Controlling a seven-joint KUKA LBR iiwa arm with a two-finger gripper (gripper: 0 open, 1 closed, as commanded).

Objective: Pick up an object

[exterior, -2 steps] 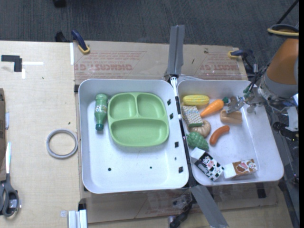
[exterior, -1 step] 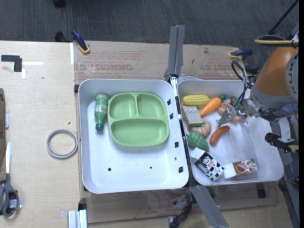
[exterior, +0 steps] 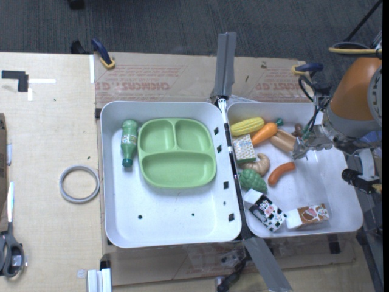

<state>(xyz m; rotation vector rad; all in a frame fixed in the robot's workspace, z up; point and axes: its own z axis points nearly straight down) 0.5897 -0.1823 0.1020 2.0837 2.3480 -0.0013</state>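
Observation:
My gripper (exterior: 302, 148) reaches low into the right bin (exterior: 340, 190) from the right, its tip by the right end of a tan bread roll (exterior: 282, 141). Just below and left of it lies an orange-red sausage (exterior: 281, 173). Further left in the same bin are a corn cob (exterior: 247, 126), a carrot (exterior: 264, 134), a small pale box (exterior: 243, 148), a tan croissant-like piece (exterior: 261, 163) and a green broccoli (exterior: 251, 180). Near the bin's front lie a black-and-white box (exterior: 267, 214) and a brown-and-white carton (exterior: 310, 215).
The left bin (exterior: 170, 221) holds a green divided plate (exterior: 177, 152) and a green bottle (exterior: 128, 142) along its left wall. A grey ring (exterior: 79, 183) and scissors (exterior: 11, 251) lie on the bench to the left. A grey post (exterior: 225, 66) stands behind the bins' divide.

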